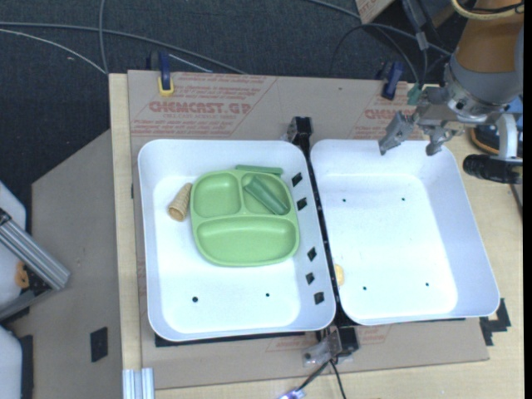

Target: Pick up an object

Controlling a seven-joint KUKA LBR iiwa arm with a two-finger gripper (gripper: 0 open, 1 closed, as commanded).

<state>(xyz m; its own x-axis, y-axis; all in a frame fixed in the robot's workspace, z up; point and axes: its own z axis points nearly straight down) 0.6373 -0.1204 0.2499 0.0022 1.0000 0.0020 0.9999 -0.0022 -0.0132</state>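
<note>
**End effector open and empty over the right bin's far edge**

The end effector (413, 136) hangs at about 1 o'clock in the camera view, its two fingers (391, 138) spread wide apart with nothing between them, above the far rim of the right bin (465, 248). The grey arm (490, 48) with its orange band rises toward 2 o'clock.

In the left bin (158, 248), at roughly 9 o'clock from the end effector's bin, lies a green divided plate (245, 227). A darker green piece (268, 194) rests in the plate's upper right compartment. A small tan cone (179, 202) lies just beside the plate's 9 o'clock edge. Both bins sit on the desk (208, 102), covered by brown printed board.
</note>
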